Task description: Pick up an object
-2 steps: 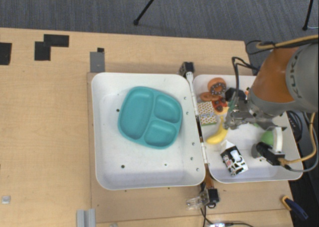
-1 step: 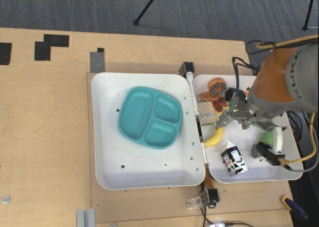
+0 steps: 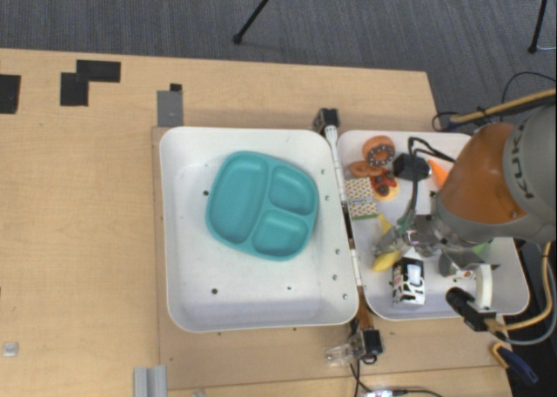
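My gripper (image 3: 409, 237) is low over the middle of the right bin (image 3: 513, 299), reaching in from the right under the orange-banded wrist. Just below and left of it lies a yellow thing (image 3: 384, 256), touching or nearly touching it. A black-and-white patterned thing (image 3: 407, 283) stands close in front of the gripper. Whether anything is gripped is hidden by the wrist.
At the back of the right bin lie two orange-brown round pieces (image 3: 379, 151), a patterned block (image 3: 361, 198), a small dark thing (image 3: 406, 165) and an orange piece (image 3: 440, 174). The left bin (image 3: 191, 299) holds a teal divided plate (image 3: 262, 203).
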